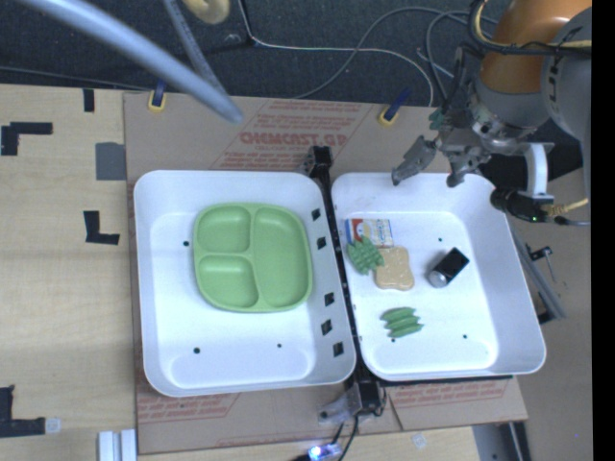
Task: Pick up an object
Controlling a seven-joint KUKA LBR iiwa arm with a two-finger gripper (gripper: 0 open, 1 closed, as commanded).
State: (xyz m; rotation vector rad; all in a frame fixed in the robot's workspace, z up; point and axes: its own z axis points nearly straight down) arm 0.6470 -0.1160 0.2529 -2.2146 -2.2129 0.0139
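The right bin [500, 339] holds a small carton with red and blue print [371, 230], a green leafy piece [363, 254], a tan cracker-like slab [394, 269], a black and silver cylinder [447, 265] and a green pea pod [401, 321]. My gripper [434, 164] hangs above the far rim of the right bin, its two dark fingers spread apart with nothing between them. It is well above and behind all the objects.
The left bin [163, 344] holds a green divided plate [254, 256]. Clips run down the seam between the bins [332, 286]. Cables trail over the dark backdrop behind, and cardboard lies under the bins.
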